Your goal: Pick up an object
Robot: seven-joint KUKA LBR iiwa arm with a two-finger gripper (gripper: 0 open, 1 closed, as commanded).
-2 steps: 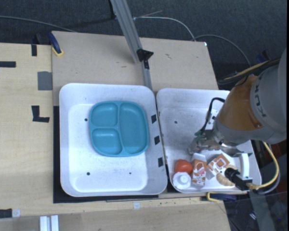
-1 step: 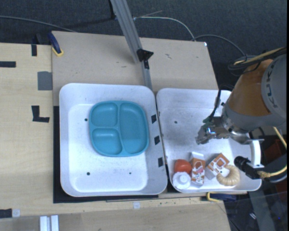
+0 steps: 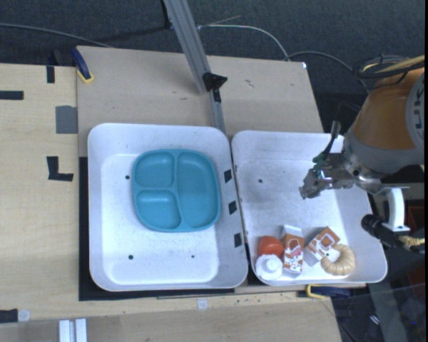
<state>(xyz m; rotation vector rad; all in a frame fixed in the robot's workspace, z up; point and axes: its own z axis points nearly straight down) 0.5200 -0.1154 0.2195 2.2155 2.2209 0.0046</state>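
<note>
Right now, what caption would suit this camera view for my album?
Robot claw hovering over the right bin, toys clustered below; blue plate in the left bin.

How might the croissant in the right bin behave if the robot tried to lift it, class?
The croissant looks like a small toy, so probably light. Its curved, ridged shape may slip from a two-finger tool. It lies against a small carton near the bin's wall, so neighbours may shift.

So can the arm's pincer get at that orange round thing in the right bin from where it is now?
Probably yes. The pincer hangs over a bare stretch of the right bin, and the orange round thing lies uncovered at the near edge. A white cap and small carton crowd it, so a clean grip may be awkward.
</note>
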